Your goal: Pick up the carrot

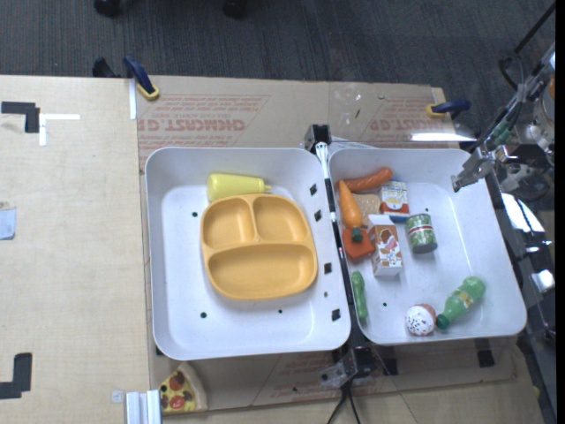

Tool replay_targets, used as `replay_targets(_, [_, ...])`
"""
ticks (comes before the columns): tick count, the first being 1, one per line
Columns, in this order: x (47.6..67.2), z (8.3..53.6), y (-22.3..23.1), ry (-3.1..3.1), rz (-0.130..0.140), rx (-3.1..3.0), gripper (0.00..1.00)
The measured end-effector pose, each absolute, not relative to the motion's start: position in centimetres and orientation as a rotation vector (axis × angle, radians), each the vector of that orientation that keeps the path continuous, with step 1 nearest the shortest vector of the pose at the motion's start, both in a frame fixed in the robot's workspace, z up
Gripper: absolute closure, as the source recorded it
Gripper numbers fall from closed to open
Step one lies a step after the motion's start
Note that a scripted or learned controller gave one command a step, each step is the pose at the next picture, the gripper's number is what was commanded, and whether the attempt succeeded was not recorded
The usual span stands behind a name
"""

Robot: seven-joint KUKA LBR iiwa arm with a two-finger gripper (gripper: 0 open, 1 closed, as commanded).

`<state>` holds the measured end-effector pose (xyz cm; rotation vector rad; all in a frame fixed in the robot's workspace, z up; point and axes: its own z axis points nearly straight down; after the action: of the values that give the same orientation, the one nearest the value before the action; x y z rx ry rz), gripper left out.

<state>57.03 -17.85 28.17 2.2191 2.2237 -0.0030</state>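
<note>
The carrot is orange and slim. It lies along the left wall of the right bin, pointing away from the camera, with its green end near an orange-red toy. A reddish sausage lies just behind it. My gripper hangs over the right bin's far right corner, well to the right of the carrot and apart from every object. Nothing shows in its grasp.
Beside the carrot in the right bin are two small cartons, a green can, a green bottle, a red-and-white ball and a green pickle. The left bin holds a yellow divided plate and a yellow corn-like toy.
</note>
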Motion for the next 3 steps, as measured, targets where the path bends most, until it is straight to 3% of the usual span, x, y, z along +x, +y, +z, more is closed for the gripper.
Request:
replay_targets(1, [59.1,28.2,-11.5,2.109,-0.003,2.329,0.00])
replay_targets(2, [60.9,19.0,-6.6,1.870,-0.006,2.527,0.00])
replay_targets(3, [61.6,19.0,2.1,1.585,-0.006,2.713,0.00])
